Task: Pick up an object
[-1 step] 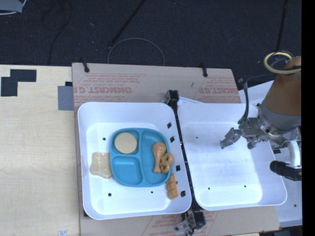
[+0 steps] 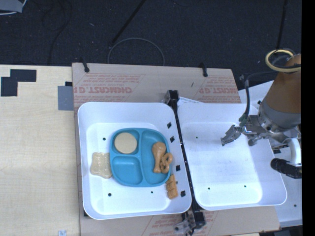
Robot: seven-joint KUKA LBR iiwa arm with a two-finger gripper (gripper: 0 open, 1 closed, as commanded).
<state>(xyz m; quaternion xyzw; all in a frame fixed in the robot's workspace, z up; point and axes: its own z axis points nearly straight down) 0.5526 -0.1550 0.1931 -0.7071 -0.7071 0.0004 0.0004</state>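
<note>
Hand (image 2: pixel 235 134) hovers over right bin (image 2: pixel 231 191), fingers spread, holding nothing. Approach step; next needs reach across to blue tray (image 2: pixel 132 173) in left bin.

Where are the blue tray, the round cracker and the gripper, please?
blue tray (image 2: pixel 129 171): camera view, lower left compartment floor.
round cracker (image 2: pixel 125 142): camera view, its centre.
gripper (image 2: pixel 230 137): camera view, between fingertips.
</note>
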